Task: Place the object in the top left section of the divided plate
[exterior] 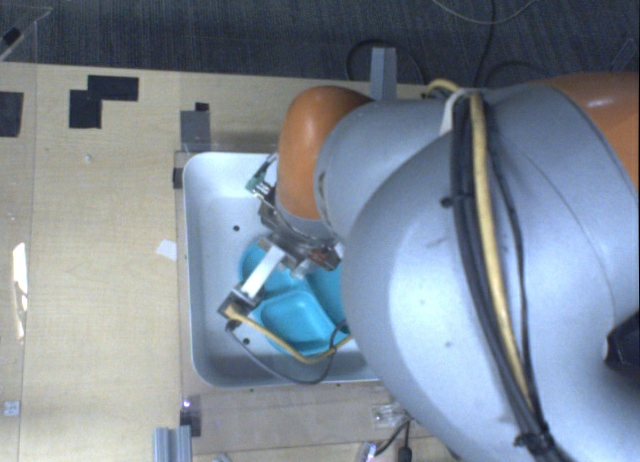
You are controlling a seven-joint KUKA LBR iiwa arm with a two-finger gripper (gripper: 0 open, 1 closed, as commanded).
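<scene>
Turquoise plastic marked the divided plate (296,318), which lay flat on the floor of the white bin (214,212), toward the bin's near right part as the camera saw it. One rounded compartment faced up in plain view, with a raised ridge along its far side; the rest of the plate ran under the robot and could not be read. The gripper (298,256) hung directly above the plate's far edge, close over it, pointing down into the bin. Whether it was open or closed, and whether it had hold of anything, could not be told, because the wrist hid it from above. The grey arm (470,280) filled the right of the view, its orange band (312,142) sitting over the bin's far side. A small white scrap (166,248) lay on the pale wooden bench (90,280) just left of the bin. Black tape patches (102,98) sat near the bench's far edge, next to dark carpet (220,0).
</scene>
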